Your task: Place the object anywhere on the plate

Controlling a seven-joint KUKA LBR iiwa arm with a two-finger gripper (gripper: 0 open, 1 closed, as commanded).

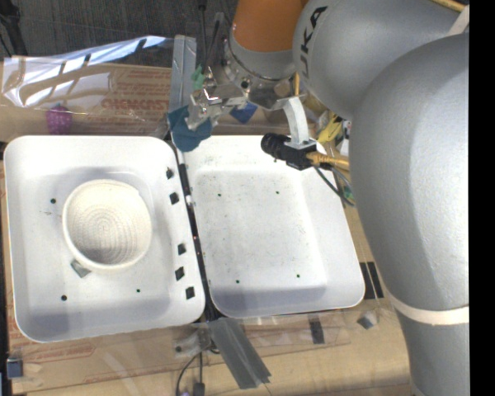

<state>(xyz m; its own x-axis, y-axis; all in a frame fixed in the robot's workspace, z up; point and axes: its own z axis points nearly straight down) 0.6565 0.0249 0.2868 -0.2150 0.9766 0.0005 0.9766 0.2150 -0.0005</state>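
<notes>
Two white bins [33,304], purple object [58,120]

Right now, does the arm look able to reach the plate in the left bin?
Probably yes: the plate lies uncovered in the left bin, and the gripper hangs near the bins' shared back corner with nothing standing between them.

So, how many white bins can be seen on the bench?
2. The left bin holds the white plate. The right bin lies beside it, under the arm. The arm may hide other things.
</notes>
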